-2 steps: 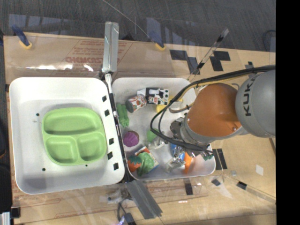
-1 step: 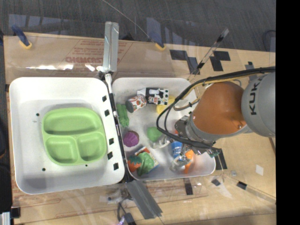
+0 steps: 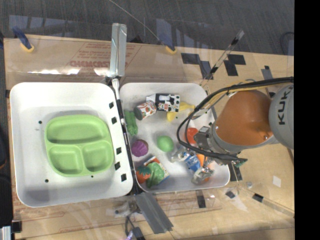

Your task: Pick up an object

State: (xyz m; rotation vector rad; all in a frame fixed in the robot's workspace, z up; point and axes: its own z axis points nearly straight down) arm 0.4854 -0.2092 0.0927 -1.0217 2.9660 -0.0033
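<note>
Camera view, from above: I see my grey arm with the orange band (image 3: 245, 119) reaching in from the right over the right white bin (image 3: 150, 90). Its hand (image 3: 200, 161) sits low among a blue-and-white packet (image 3: 191, 162) and an orange piece (image 3: 192, 134); I cannot tell its finger state. A green 3-compartment tray (image 3: 78, 145) lies in the left white bin (image 3: 30, 99) on the counter (image 3: 260, 219).

My right bin (image 3: 150, 89) is crowded with small objects; the left bin's (image 3: 30, 104) white margins around the green tray (image 3: 78, 144) are open.
</note>
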